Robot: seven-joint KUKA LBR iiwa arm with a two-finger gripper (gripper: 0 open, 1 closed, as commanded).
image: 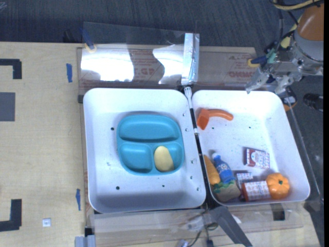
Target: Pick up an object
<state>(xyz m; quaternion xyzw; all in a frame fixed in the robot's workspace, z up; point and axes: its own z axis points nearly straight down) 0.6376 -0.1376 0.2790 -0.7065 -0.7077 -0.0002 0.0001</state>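
You see a pale wooden bench (36, 153) on dark carpet. The gripper (271, 82), upper right, whether open or closed you cannot tell. The orange carrot-like toy (213, 117) lies in the right bin's (295, 153) upper left.

An orange scoop-like toy (212, 117) is seen lying flat near the right bin's upper left corner. Along the lower edge, a blue bottle (222, 169), a red-and-white carton (256, 158), a red can (255, 190) and an orange pumpkin (278, 184) are clustered.
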